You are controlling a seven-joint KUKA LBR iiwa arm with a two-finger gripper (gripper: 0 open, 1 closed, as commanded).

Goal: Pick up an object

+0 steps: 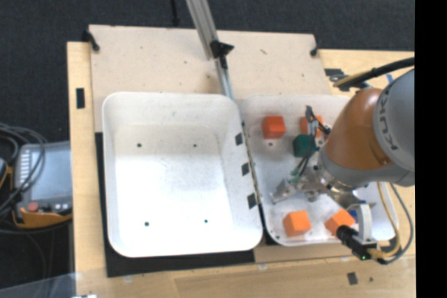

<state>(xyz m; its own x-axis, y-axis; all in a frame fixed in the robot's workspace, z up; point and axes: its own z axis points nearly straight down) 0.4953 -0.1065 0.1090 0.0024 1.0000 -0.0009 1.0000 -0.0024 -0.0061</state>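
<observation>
Orange cube sits near the right bin's front edge, just below the gripper. Finger state: cannot tell; blurred. Centre over the cube, descend straight, avoiding the bin wall.

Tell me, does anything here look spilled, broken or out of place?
Nothing stands out. The orange blocks and a dark green piece lie loose inside the right bin, none spilled onto the bench, and nothing looks damaged.
</observation>
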